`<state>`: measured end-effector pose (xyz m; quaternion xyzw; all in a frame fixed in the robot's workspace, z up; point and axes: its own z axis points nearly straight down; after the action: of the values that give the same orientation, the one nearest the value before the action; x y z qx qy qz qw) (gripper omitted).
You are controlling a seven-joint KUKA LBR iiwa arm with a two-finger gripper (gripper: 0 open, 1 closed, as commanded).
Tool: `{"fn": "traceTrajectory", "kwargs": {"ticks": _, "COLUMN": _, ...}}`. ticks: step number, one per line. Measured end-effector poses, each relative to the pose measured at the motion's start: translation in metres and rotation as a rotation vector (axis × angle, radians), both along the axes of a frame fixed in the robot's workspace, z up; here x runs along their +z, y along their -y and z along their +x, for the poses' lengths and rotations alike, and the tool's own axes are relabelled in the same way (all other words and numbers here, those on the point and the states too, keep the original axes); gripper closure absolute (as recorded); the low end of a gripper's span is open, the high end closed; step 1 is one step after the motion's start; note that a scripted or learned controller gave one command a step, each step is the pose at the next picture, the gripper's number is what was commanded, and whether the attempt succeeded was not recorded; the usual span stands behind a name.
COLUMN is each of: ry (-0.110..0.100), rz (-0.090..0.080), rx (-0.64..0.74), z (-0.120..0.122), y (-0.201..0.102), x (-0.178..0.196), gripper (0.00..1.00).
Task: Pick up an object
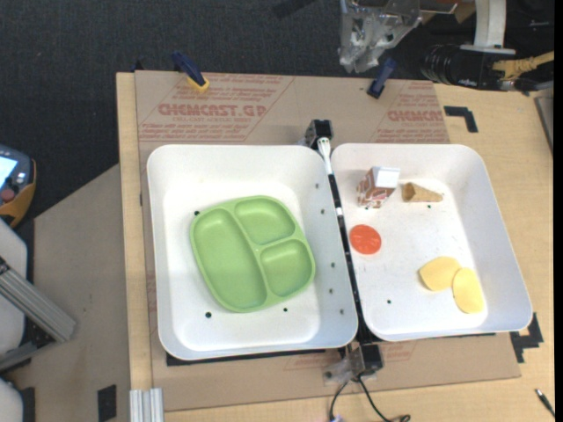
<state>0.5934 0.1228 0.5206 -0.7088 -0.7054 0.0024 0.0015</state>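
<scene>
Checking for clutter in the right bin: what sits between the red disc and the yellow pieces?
Nothing. In the camera view, bare white bin floor runs from the red disc to the two yellow pieces.

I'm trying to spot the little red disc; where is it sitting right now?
The small flat red disc lies in the right-hand white bin, near its left wall, just below the small red-and-white carton and left of the two yellow slices.
</scene>
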Motion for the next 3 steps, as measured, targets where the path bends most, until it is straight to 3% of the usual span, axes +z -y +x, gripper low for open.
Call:
{"fn": "traceTrajectory", "kwargs": {"ticks": 2, "ry": 0.004, "rz": -0.001, "rx": -0.003, "z": -0.045, "y": 0.132, "x": 0.015, "gripper": 1.00}}
{"fn": "traceTrajectory", "kwargs": {"ticks": 3, "ry": 0.005, "rz": -0.001, "rx": -0.009, "z": -0.082, "y": 0.239, "x": 0.015, "gripper": 1.00}}
